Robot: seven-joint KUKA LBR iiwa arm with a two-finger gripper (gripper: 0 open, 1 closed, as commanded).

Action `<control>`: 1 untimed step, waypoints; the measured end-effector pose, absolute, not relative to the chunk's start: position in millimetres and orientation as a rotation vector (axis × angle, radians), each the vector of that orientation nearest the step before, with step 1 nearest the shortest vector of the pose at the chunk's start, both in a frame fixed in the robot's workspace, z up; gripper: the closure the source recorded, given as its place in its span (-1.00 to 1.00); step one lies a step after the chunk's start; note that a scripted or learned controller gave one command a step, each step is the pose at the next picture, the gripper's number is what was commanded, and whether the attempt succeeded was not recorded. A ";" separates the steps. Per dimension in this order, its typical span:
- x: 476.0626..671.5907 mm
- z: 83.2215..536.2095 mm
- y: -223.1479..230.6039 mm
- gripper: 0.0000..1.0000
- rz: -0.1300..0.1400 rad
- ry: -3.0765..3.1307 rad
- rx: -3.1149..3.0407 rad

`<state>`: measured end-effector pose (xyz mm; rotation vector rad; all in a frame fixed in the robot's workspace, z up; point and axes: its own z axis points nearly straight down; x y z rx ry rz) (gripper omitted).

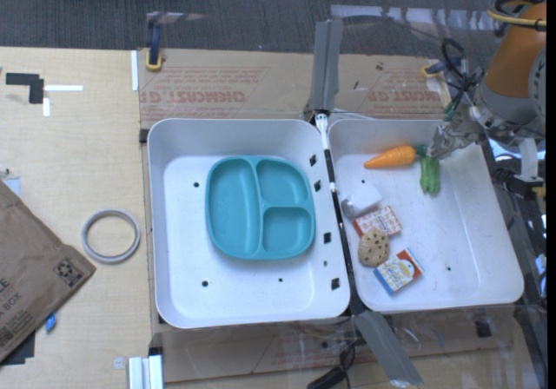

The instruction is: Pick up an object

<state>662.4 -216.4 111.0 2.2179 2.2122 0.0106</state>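
A: Carrot (390,156), a toy one, orange with a green top (430,175): it lies in the right bin (486,231), toward the far wall, its orange body pointing left and the green leaves bent down at its right end.

B: And the gripper (446,141)?

A: It hangs just above and to the right of the leaves, at the far right corner of that bin, below the grey arm (512,75) with its orange band. Whether it touches the leaves, I cannot tell.

B: Fingers wide or narrow?

A: I cannot tell; they are small and tangled with cables from this angle. Nothing shows clearly between them.

B: What else is in the right bin?

A: A white block (361,200) near the left wall, a red-and-white packet (379,222) just beside it toward the front, a cookie (373,248) touching the packet's near edge, and a small colourful carton (398,271) close to the cookie's right.

B: The left bin?

A: The left bin (174,231) holds a teal divided plate (260,207), three compartments, lying flat near the middle.

B: Outside the bins?

A: A ring of tape (110,234) on the wooden bench (69,161) to the left, and a brown cardboard box (30,274) at the left edge.
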 end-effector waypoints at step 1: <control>662.8 110.8 -213.7 -1.00 0.014 2.218 2.218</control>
